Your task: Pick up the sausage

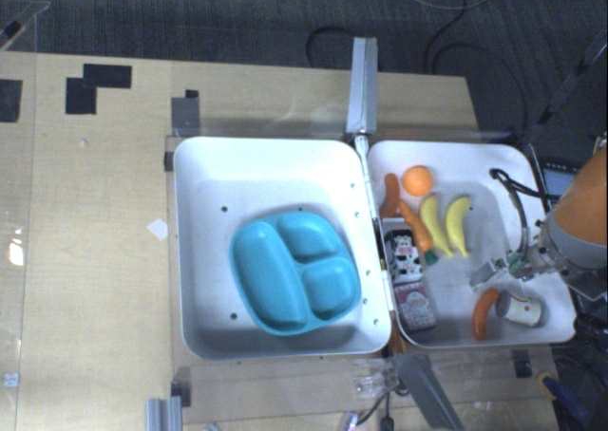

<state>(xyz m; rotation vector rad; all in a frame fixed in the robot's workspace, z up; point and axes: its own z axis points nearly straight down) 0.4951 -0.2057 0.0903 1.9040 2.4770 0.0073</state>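
Observation:
The sausage [484, 313], a short orange-red piece, lies near the front edge of the right bin [475, 156], standing roughly front to back. My gripper [506, 279] reaches in from the right and hangs just above and slightly behind the sausage's upper end. Nothing shows as held in it. The grey arm with its orange band [584, 206] covers the bin's right rim.
The right bin also holds an orange [416, 179], a carrot [407, 214], two bananas [445, 225], two snack packets [408, 279] by the left wall and a small white object [524, 309] right of the sausage. A blue divided plate [296, 270] sits in the left bin [209, 230].

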